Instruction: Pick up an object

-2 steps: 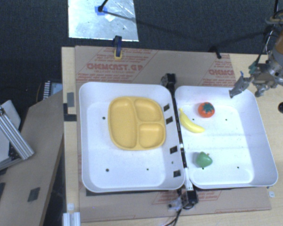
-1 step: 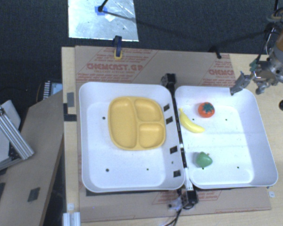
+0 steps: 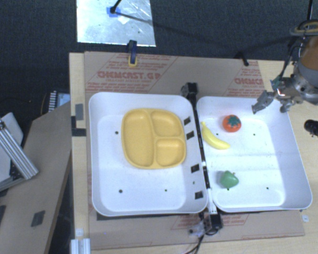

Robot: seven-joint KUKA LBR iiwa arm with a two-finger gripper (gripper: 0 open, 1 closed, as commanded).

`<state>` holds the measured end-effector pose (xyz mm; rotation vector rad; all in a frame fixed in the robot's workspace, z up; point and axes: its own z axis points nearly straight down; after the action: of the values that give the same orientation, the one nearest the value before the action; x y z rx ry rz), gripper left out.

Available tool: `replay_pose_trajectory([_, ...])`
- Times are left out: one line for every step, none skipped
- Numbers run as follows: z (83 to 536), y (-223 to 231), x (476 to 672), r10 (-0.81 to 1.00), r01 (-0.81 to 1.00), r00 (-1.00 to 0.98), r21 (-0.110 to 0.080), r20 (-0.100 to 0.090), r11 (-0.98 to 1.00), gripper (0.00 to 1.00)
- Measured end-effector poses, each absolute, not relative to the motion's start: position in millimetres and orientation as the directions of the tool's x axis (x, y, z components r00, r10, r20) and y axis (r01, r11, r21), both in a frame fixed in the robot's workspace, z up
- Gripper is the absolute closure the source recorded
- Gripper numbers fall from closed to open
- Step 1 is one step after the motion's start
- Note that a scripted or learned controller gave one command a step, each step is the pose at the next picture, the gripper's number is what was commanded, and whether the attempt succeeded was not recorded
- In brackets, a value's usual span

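I see three smooth, glossy plastic fruits in the right bin [image 3: 291,157]: a round tomato [image 3: 231,123] just beside a curved banana [image 3: 214,138], and a lumpy green pepper [image 3: 228,179] well apart nearer the front rim. In the left bin [image 3: 103,157] lies a yellow rounded-square tray [image 3: 152,138] with three compartments. My hand [image 3: 273,102] hangs over the right bin's far rim, fingers spread wide and holding nothing, with bare white floor between it and the fruits.
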<state>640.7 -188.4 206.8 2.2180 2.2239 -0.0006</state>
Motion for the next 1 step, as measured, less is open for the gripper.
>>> replay_pose_trajectory([159.6, -179.5, 637.3, 1.0, 1.0, -0.005, -0.001, 0.0, 0.005, 0.0])
